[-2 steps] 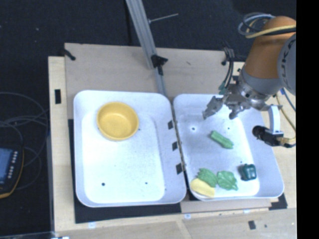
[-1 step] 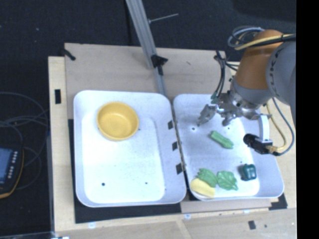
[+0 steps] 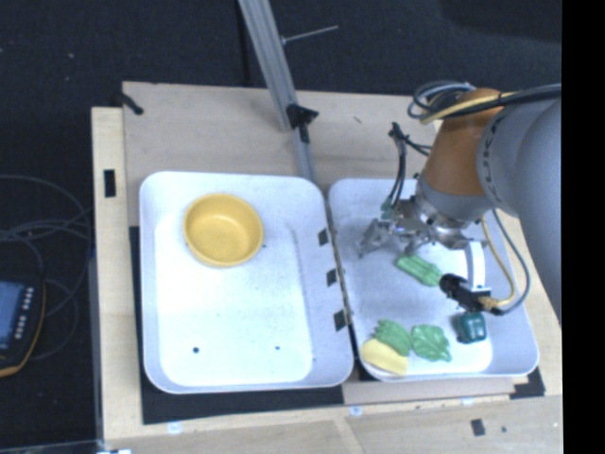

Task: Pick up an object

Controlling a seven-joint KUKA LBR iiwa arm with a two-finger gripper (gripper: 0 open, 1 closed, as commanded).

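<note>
The arm's jaws (image 3: 383, 236) hang low over the right bin (image 3: 364, 206), near its upper left part; whether they are released or clenched cannot be told. A green pickle (image 3: 417, 270) lies just beside them. Two green toys (image 3: 412, 339) and a yellow one (image 3: 382, 356) sit at that bin's lower edge. A yellow bowl (image 3: 224, 230) rests in the left bin (image 3: 236, 348).
</note>
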